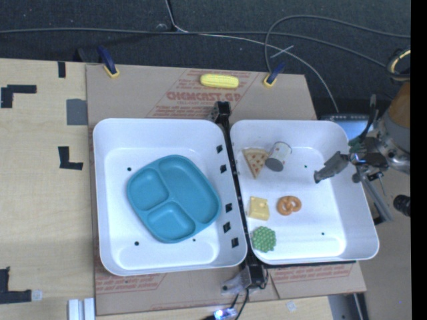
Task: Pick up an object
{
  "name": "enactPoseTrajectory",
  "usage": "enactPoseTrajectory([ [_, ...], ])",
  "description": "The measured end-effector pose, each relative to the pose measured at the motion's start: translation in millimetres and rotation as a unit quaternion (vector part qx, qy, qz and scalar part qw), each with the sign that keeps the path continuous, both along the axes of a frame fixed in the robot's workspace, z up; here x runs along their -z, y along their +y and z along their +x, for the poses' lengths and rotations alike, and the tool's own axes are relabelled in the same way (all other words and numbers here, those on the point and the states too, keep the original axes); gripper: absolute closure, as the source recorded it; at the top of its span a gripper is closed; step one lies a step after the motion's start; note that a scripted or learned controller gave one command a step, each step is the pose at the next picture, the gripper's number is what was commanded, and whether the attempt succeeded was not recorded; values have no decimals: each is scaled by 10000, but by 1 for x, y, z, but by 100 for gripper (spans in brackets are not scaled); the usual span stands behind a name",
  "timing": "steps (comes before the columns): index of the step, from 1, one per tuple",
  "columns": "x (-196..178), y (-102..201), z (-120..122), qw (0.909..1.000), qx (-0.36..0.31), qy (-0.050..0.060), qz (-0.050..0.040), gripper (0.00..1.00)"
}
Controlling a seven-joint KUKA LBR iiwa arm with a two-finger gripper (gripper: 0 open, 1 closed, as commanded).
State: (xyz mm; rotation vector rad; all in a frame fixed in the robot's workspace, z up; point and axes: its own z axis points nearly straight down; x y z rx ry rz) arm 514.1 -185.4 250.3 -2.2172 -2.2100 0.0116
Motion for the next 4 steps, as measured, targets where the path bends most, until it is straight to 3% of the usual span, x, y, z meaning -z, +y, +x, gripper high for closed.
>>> enactPoseTrajectory([
  [1,-6,0,2,10000,-20,-57,-14,0],
  [4,167,12,-3,10000,-21,-60,-3,0],
])
